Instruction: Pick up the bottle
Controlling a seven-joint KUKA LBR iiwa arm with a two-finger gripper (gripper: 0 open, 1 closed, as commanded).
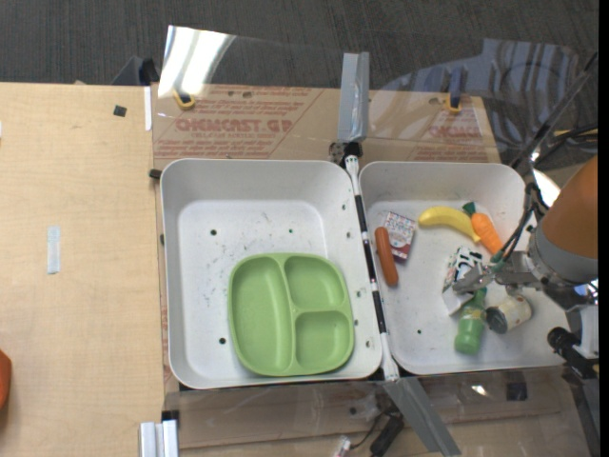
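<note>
Board lettering (233, 122): partly legible to you, "OKMCAST".
Left bin (190, 255): green divided plate (290, 312).
Right bin (419, 350): hot dog (387, 255), banana (447, 219), carrot (486, 231).
Bottle (470, 329): green, front right, just below the gripper (476, 282).
Jaws: you cannot tell.

The arm (571, 231) was grey with a broad orange band above its wrist. Thin dark cables ran beside it. Its claw (473, 291) was of pale, silvery metal.
</note>
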